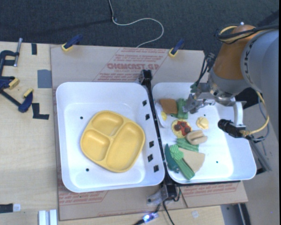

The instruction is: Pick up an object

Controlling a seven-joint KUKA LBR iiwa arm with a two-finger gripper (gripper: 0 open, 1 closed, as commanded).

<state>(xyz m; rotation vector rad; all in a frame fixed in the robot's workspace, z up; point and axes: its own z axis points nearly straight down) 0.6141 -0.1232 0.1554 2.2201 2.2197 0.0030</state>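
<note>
The right bin (234, 165) holds several toy food pieces: a brown bread slice (167, 106), a green piece (181, 108) beside it, a small pizza with red dots (181, 127), a tan bun (196, 137), a pale yellow piece (203, 122), a green leafy item (178, 159) and a tan wedge (195, 161). My gripper (192, 104) hangs over the upper part of this bin, just right of the green piece and the bread slice. Its fingertips are too dark and small to read.
The left bin (68, 125) contains a yellow divided plate (113, 140). A black divider with clips (151, 121) separates the bins. Clamps (4, 78) lie on the bench at the far left. A white cable (136, 22) loops behind the bins.
</note>
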